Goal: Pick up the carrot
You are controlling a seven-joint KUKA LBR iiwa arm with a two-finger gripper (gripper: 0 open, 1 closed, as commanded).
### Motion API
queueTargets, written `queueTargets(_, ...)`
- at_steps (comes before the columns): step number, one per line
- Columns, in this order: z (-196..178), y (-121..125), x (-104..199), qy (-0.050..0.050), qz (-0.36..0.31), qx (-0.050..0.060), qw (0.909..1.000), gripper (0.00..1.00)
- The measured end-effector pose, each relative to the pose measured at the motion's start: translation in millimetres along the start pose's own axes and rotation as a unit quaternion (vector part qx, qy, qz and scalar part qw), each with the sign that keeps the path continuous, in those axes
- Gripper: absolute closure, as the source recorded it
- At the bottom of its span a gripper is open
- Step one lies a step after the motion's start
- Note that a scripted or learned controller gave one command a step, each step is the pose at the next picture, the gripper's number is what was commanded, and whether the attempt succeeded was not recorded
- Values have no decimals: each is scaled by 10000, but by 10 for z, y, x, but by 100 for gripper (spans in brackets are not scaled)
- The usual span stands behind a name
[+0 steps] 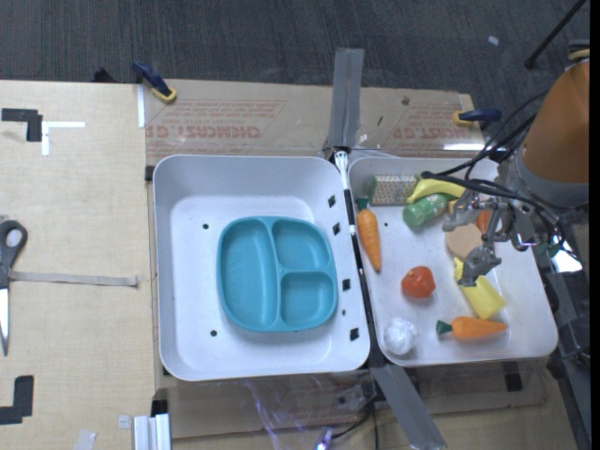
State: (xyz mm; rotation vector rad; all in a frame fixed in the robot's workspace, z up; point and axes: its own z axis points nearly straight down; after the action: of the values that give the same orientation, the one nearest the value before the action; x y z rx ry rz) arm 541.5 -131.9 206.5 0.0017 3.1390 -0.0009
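Two carrots (368,238) (473,327) in right bin (534,345) (claw (473,268) hovering between).

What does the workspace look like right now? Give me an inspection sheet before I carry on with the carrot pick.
Surface: two white bins side by side; the left bin holds a teal divided plate.
Job's things: one carrot by the right bin's left wall; a second carrot near its front edge.
Clutter: tomato, white ball, yellow block, banana, green vegetable.
Grippers: pincer over the yellow block, nothing seen between its fingers.
Cables: black cables run along the arm.
Surroundings: scissors on the bench at left; blue clamps at the back.
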Motion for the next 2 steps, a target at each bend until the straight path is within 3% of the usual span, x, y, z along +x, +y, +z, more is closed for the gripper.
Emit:
queueTargets(1, 994, 349, -361, -12, 938, -1, 9956, 0)
queueTargets(2, 1133, 393, -710, -13, 1750, 2, 9846, 0)
